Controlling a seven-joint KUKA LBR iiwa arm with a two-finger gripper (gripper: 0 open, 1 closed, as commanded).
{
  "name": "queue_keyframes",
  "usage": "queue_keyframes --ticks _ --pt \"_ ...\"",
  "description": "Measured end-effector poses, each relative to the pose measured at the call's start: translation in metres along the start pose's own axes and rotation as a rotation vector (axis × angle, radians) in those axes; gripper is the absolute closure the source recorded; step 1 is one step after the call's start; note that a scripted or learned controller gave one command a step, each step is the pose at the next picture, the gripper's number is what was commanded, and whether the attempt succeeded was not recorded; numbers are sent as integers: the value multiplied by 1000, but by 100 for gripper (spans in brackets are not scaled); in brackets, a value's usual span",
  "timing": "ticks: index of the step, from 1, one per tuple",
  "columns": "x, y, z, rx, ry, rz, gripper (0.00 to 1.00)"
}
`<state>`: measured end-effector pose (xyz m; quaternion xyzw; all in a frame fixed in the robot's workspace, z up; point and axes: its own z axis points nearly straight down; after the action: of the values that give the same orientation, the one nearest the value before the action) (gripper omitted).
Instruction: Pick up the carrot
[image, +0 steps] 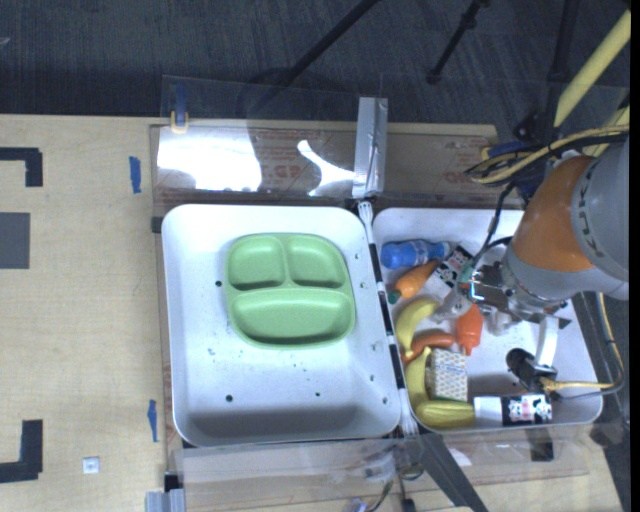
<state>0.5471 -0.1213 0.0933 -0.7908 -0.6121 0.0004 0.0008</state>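
The left bin (200, 400) carries a green tray (290, 287). The right bin (575, 365) is crowded along its left side: a blue bottle (408, 251) at the top, bananas (412, 320) curving down, a speckled box (448, 375), and a white tube (510, 407) along the bottom wall. The arm (575, 225) reaches in from the right, its gripper (490, 298) low over the clutter. Just beside it lies the carrot (468, 328), orange, short and tilted, its lower end near the box. I can't tell how the gripper's jaws stand from here. The carrot looks like a light, stiff, smooth toy, likely slippery; its thick middle, taken across the width, seems the safest hold.
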Motion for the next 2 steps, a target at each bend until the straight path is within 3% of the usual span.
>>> queue_keyframes --ticks 1,2 --pt "0 0 -9 -1 0 0 100" --pt "-51 44 5 -10 -1 123 100"
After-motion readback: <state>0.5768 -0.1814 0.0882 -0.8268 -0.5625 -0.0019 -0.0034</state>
